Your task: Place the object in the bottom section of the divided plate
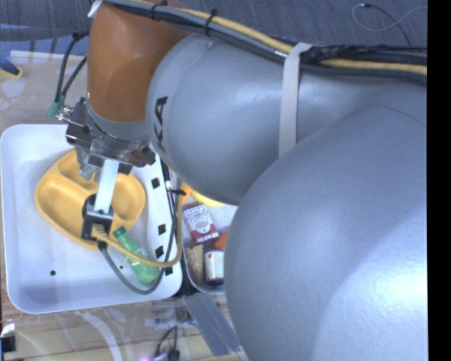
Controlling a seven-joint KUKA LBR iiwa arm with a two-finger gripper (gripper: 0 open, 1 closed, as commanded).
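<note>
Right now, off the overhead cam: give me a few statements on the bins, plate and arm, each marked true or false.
1. The yellow plate lies in the left bin. True.
2. A red-and-white packet lies in the right bin. True.
3. The green object lies in the right bin too. False: it is in the left bin, at the plate's lower right edge.
4. The arm is clear of the left bin. False: its end below the orange band reaches over the plate.
</note>
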